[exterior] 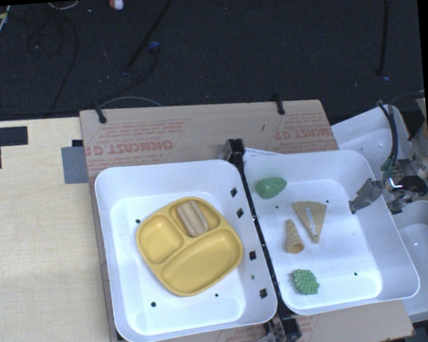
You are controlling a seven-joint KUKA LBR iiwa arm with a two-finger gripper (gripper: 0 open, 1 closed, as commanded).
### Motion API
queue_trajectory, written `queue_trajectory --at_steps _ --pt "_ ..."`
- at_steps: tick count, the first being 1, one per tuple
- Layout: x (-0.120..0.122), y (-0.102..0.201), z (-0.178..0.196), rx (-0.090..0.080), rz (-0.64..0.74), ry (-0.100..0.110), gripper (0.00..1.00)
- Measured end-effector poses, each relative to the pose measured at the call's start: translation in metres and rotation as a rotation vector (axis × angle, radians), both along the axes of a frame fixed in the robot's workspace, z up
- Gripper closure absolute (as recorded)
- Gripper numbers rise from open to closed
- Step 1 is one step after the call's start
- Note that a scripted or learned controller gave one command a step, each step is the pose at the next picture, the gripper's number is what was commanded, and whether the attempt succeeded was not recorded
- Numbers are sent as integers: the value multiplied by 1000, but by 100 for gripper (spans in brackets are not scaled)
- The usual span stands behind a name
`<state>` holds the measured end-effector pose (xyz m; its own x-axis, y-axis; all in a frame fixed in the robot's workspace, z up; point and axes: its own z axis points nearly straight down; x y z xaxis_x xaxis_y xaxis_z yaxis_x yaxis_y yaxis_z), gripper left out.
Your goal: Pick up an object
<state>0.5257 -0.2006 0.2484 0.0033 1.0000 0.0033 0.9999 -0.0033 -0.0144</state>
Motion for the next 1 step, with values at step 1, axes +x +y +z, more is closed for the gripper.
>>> queue_trajectory --at_steps 1 --pt "2 0 7 -3 3 -13 0"
